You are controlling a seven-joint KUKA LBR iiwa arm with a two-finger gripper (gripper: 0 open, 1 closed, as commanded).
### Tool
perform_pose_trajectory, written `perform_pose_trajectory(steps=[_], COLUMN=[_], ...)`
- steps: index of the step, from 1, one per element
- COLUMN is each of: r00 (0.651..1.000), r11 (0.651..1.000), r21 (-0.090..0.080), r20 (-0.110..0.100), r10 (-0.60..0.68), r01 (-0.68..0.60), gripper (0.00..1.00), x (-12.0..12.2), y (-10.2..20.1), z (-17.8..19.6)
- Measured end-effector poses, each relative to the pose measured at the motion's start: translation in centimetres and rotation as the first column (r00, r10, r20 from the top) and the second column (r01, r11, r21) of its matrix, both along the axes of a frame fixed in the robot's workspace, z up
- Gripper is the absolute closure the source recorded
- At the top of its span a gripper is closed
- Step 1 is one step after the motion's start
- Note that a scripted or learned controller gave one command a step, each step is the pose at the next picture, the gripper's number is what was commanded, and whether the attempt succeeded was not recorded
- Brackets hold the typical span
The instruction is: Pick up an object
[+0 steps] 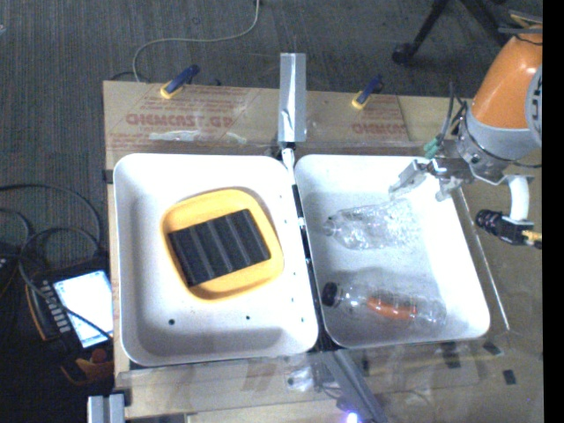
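Lying below fingers (421,173), crumpled bottle (374,225)

Premises: a robotics lab or test room. Evidence follows. The floor is dark grey office carpet (79,25). A loose cable (198,38) trails across it, and the wheeled base of an office chair (441,16) stands at the top right. The bench is topped with printed cardboard (203,117), secured by two blue-and-yellow clamps (179,81). Two white bins (141,179) sit side by side on it. An industrial robot arm (511,95) enters from the right. A lit screen device (75,302) with cabling lies at the left.
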State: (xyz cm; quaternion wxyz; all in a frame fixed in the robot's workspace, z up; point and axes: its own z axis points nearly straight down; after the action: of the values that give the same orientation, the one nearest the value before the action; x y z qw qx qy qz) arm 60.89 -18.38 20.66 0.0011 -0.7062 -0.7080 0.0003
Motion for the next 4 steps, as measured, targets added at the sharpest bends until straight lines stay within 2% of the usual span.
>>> perform_pose_trajectory(steps=[1, 2, 3, 4], r00=[0.998, 0.998, 0.989, 0.977], r11=[0.998, 0.998, 0.99, 0.977], r21=[-0.002, -0.004, -0.014, -0.002], r20=[-0.001, 0.029, 0.034, 0.003], r10=[-0.055, 0.064, 0.141, 0.212], r01=[0.055, -0.063, -0.141, -0.212], gripper=[0.0, 0.0, 0.0, 0.0], x=[0.6, -0.3, -3.0, -0.7], y=[5.4, 4.4, 7.6, 11.0], z=[-5.9, -10.8, -10.8, -2.2])
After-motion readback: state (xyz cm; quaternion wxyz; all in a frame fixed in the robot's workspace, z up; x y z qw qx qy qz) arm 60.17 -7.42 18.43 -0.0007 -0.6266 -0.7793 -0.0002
